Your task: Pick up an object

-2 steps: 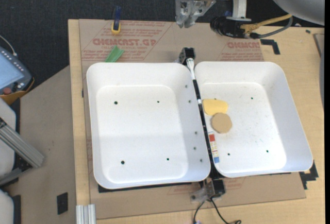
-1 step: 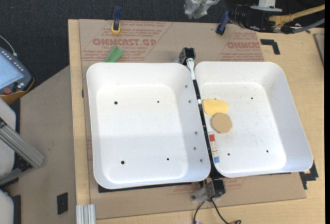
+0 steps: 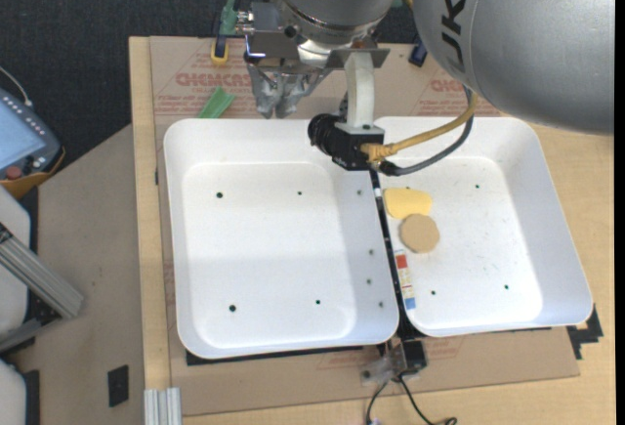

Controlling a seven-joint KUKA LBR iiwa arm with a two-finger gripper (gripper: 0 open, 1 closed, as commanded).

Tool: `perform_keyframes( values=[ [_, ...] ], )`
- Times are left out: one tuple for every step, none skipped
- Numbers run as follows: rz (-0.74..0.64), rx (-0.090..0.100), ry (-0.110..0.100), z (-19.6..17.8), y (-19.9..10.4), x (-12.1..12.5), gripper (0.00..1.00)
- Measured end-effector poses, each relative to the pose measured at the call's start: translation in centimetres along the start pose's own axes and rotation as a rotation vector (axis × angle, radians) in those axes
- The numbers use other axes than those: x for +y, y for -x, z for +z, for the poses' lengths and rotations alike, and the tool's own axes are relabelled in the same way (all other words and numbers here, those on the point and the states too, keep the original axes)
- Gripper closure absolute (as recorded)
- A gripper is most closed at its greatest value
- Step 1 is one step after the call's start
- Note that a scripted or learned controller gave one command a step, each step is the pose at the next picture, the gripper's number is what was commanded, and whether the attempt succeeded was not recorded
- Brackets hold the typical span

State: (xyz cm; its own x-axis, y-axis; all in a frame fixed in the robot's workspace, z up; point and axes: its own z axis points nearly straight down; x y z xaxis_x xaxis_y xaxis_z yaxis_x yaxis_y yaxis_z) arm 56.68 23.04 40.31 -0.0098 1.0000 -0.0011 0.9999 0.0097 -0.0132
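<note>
My gripper [image 3: 281,99] hangs high over the far rim of the left bin [image 3: 195,218], beyond its back edge, and nothing shows beneath it. In the right bin [image 3: 508,247] a yellow wedge-shaped piece [image 3: 406,202] lies near the left wall. A round tan disc [image 3: 421,234] touches it on the near side. A thin dark pen-like stick [image 3: 393,252] with a red and blue label lies along the divide between the two bins. All of these are well away from the gripper, to its right and nearer the camera.
A green piece [image 3: 217,103] lies on the cardboard sheet [image 3: 176,71] behind the left bin, left of the gripper. The arm's large grey body covers the top right of the view.
</note>
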Motion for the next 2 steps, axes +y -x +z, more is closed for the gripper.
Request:
perform_keyframes(
  values=[
    [0.006,0.006,0.02,-6.1,0.5,-5.3,1.0],
    [0.011,-0.005,-0.002,7.5,0.6,-4.6,1.0]
  ],
)
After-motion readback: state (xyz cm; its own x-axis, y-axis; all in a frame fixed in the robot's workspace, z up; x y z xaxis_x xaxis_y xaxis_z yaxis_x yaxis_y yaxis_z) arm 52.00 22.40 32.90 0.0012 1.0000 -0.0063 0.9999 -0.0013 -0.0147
